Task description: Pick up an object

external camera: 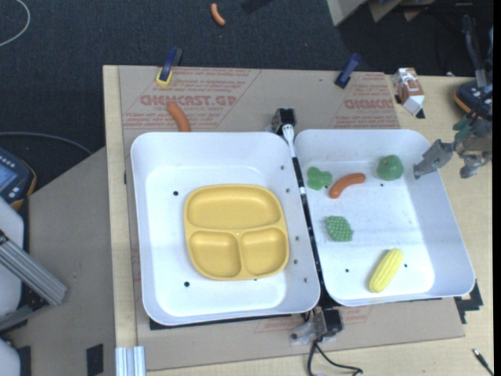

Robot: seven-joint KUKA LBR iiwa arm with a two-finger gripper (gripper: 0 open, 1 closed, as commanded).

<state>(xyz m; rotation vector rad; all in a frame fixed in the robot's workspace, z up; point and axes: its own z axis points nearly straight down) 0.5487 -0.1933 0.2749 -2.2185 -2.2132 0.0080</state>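
Nearest our viewpoint, a toy corn cob is lying by the front edge of the right bin. Behind it we are seeing a green knobbly vegetable toward that bin's left wall, then a broccoli floret, an orange sausage and a round green piece strung along the back edge. A yellow divided tray is occupying the middle of the left bin, and a second sausage is resting on the cardboard behind it. At the right bin's back right corner the gripper is hovering with nothing between its fingers; how far they are parted we cannot tell. We are judging this as the approach step, no object yet chosen. The next move is calling for travel over a piece, the round green one being closest, followed by a descent.
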